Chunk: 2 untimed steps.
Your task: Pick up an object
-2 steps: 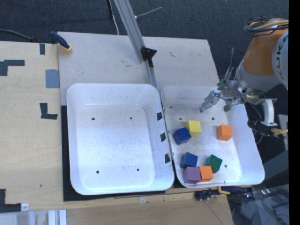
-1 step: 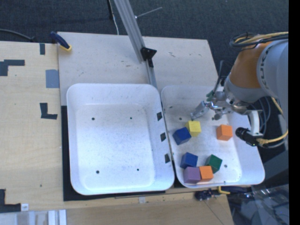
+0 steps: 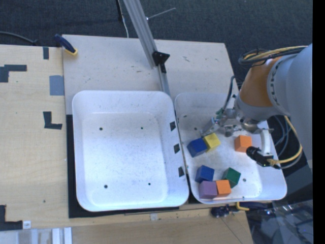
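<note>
The pale wooden bench (image 3: 30,151) carries two shallow white plastic bins side by side: the larger left bin (image 3: 124,103) and the right bin (image 3: 190,105), which holds all the small blocks. The grey robot arm with its orange band (image 3: 277,85) reaches in from the right and hangs over the upper right part of the right bin. A slanted grey metal rail (image 3: 139,22) runs down from the top toward the seam between the bins. The gripper (image 3: 226,122) sits low over the right bin, just above and right of the yellow cube (image 3: 212,141); whether it is wide or narrow I cannot tell. The yellow cube touches a blue cube (image 3: 197,147). An orange cube (image 3: 242,143) lies just right of the gripper. Near the front lie a second blue cube (image 3: 205,173), a green cube (image 3: 232,176), a purple cube (image 3: 207,189) and a small orange cube (image 3: 223,187), the last two touching.
</note>
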Motion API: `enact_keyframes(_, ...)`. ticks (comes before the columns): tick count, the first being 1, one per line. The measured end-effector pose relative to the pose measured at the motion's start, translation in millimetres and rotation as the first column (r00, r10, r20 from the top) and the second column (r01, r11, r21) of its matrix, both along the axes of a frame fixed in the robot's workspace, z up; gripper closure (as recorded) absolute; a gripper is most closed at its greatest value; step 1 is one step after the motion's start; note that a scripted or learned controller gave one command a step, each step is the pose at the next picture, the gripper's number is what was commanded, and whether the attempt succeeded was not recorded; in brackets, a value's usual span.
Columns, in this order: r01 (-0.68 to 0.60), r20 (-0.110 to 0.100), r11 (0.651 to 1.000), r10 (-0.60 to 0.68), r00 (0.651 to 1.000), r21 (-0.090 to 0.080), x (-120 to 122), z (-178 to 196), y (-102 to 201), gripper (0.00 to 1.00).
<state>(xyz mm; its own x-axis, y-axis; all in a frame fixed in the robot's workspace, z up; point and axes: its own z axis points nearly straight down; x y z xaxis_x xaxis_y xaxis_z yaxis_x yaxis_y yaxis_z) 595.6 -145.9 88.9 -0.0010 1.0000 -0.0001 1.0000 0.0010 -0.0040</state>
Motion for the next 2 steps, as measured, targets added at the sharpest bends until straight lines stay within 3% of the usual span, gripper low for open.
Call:
enact_keyframes(1, -0.002, 0.001, 1.000, 0.002, 1.000, 0.001, 1, 12, 1, 1.00)
enact_keyframes(2, 0.000, 0.009, 1.000, 0.000, 1.000, -0.001, -2, 74, -2, 1.00)
